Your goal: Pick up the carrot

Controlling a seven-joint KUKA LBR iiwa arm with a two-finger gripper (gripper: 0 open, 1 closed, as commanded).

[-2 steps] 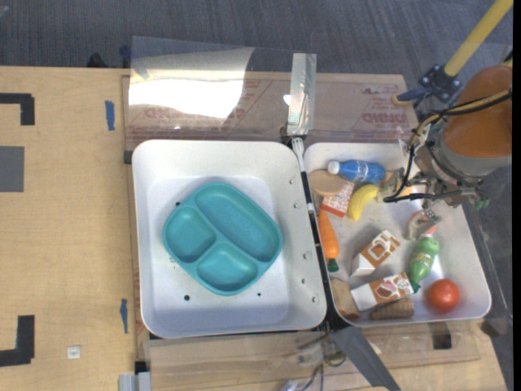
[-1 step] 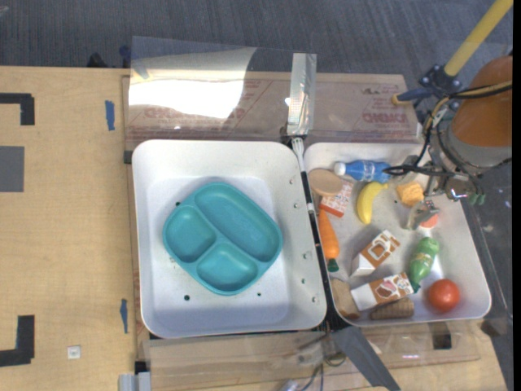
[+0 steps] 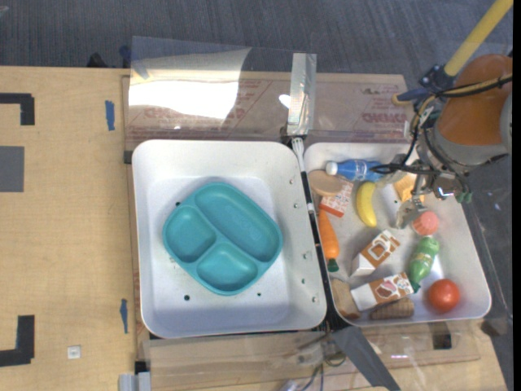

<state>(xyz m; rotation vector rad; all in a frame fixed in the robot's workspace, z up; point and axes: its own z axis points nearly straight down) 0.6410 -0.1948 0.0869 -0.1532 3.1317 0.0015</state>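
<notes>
Jaws unreadable from your view, the gripper [image 3: 425, 192] hangs over the right bin [image 3: 476, 255], carrot [image 3: 328, 236] well apart.

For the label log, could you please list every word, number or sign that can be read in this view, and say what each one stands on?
None can be read.
Cardboard sheet behind the bins: reddish printed lines, too blurred.
Blue bottle: white label, too small.
Two small cartons in the right bin: orange and white print, too blurred.
</notes>
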